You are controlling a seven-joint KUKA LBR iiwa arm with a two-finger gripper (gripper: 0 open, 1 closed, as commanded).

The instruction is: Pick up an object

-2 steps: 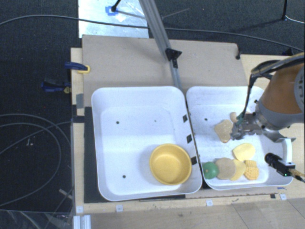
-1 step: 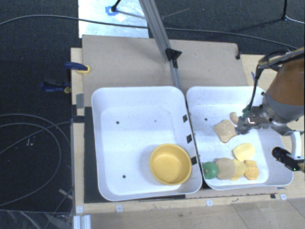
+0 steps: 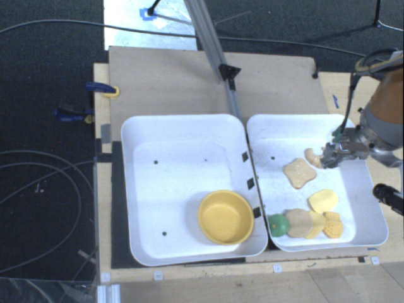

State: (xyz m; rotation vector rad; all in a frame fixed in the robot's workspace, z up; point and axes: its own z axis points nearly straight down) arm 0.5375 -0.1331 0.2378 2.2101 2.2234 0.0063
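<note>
My gripper (image 3: pixel 329 158) reaches in from the right over the right bin (image 3: pixel 278 128), low above its floor. Right beside the fingertips lies a small pale curved piece (image 3: pixel 311 156). A tan bread-shaped piece (image 3: pixel 299 173) sits just left and nearer the camera. Further forward lie a yellow chip-like piece (image 3: pixel 323 201), a beige lump (image 3: pixel 298 222), a small green ball (image 3: pixel 278 224) and a yellow waffle-patterned piece (image 3: pixel 332 225). Nothing shows between the fingers.
The left bin (image 3: pixel 158 137) holds a yellow bowl (image 3: pixel 225 216) near its front right corner. A grey pole (image 3: pixel 208 30) slants down to the divide between the bins. A black part (image 3: pixel 388 197) sticks in at the right edge.
</note>
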